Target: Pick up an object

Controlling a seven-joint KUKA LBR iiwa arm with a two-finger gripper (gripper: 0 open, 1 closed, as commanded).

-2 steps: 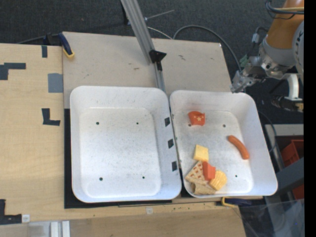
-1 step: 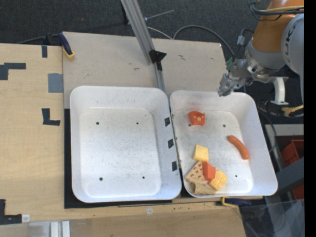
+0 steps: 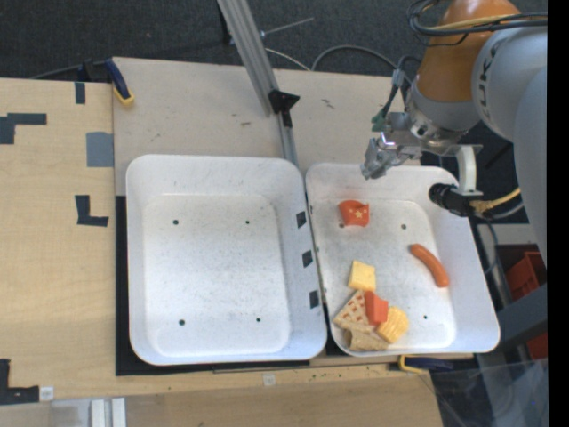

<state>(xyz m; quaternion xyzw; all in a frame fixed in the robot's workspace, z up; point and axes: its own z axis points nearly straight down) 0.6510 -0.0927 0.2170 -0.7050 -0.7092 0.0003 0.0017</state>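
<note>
The grey arm with its orange band reached in from the right, and its gripper (image 3: 375,166) hung over the far edge of the right bin (image 3: 462,327), just above and apart from a small red-orange piece (image 3: 354,213). Nearer the front of that bin lay an orange sausage (image 3: 429,265), a yellow block (image 3: 362,276), and a heap of waffle-like and orange pieces (image 3: 372,318) in the front corner. The left bin (image 3: 151,172) sat beside it, and a slanting metal bar (image 3: 253,47) crossed the bench behind both.

1. The grey arm with its orange band (image 3: 471,52) is cut off by the right and top edges.
2. The small metal two-finger gripper (image 3: 377,163) is blurred; its finger spacing is unreadable.
3. The tan waffle-patterned piece (image 3: 353,314) lies partly under other toy foods.
</note>
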